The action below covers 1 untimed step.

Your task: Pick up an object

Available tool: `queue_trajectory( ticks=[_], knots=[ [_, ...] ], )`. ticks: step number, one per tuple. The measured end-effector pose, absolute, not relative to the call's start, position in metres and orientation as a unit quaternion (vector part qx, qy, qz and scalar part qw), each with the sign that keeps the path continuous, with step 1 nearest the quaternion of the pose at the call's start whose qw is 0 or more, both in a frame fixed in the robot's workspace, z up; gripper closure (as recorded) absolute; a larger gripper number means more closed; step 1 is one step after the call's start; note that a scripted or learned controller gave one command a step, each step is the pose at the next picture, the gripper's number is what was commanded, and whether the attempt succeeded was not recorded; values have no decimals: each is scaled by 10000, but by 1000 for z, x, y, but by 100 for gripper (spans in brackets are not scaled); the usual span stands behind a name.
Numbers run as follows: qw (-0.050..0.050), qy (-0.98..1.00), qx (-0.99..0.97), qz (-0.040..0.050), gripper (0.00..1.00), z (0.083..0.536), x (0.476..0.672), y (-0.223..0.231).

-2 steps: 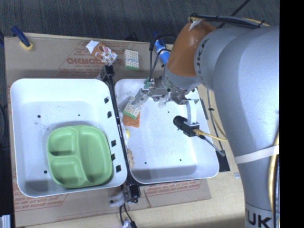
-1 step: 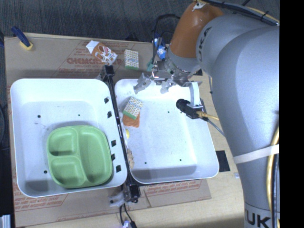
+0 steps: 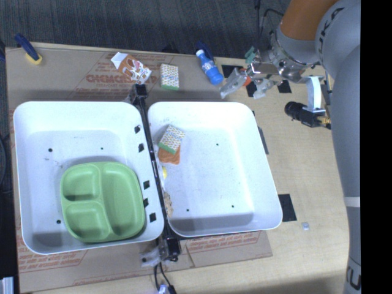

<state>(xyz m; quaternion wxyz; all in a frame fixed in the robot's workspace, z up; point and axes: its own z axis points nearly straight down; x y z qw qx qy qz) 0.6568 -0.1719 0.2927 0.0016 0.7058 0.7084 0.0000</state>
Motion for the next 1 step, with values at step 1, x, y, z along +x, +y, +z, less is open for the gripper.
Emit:
queue_trajectory(
  ticks=[1],
  knots=[
    [-22, 7087, 7055, -22, 0, 207, 575, -203]
  ],
)
